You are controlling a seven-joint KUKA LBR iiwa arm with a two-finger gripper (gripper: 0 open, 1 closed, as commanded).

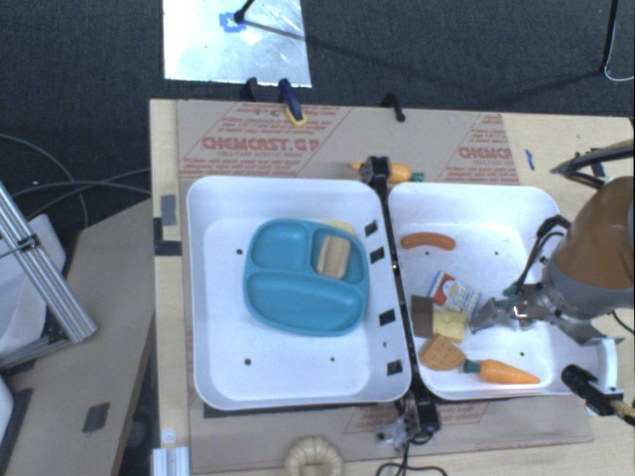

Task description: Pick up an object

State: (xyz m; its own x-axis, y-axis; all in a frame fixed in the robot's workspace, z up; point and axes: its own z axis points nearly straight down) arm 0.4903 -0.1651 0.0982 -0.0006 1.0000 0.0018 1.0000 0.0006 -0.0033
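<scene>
The tool [488,313] sits low in the right bin [496,206], reaching in from the right edge on the grey arm [595,266] with its orange band; its dark fingers point left toward a cluster of small items, and I cannot tell whether they are spread or closed, nor whether anything lies between them. Just beside the fingertips, to the left, lies a pale yellow block [449,324], touching or overlapping a small red-and-white packet [452,291] above it and a dark brown square [423,316] at its left. Below these sits a tan, wedge-shaped piece [442,354], and next to it, along the bin's near wall, a toy carrot [505,371] lies on its side with its green end toward the wedge. Farther up the same bin, well apart from the tool, a reddish sausage [428,239] lies crosswise. Across the dark divider, the left bin [213,266] holds a blue compartment plate [303,276]; a tan bread-like piece [332,256] rests in its upper right compartment. An orange-and-yellow item [395,174] sits just outside the bins at the top of the divider. Both bins rest on a brown cardboard sheet [268,142] on the table [109,266], and a pale ring-shaped thing [316,455] lies at the near edge
</scene>
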